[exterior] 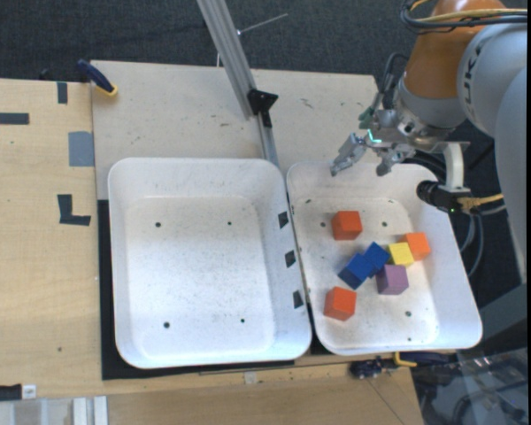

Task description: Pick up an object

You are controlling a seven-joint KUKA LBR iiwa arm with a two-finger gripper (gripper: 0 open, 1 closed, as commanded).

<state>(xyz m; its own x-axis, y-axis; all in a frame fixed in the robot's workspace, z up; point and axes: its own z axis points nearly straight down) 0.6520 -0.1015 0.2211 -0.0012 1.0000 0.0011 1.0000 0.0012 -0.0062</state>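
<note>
The right bin (442, 326) holds several small blocks: an orange-red cube (346, 225) near its far side, a blue block (365, 264) in the middle, a yellow cube (401, 254), a small orange cube (418, 244), a purple cube (392, 279) and another orange-red cube (340, 303) toward the front. My gripper (364, 160) hangs above the bin's far rim, behind the blocks, its two fingers spread open with nothing between them.
The left bin (124, 193) lies beside the right one. A slanted metal pole (233, 51) rises behind the bins. A blue and yellow clamp (96, 76) sits at the bench's far left corner. Cables hang at the right of the arm.
</note>
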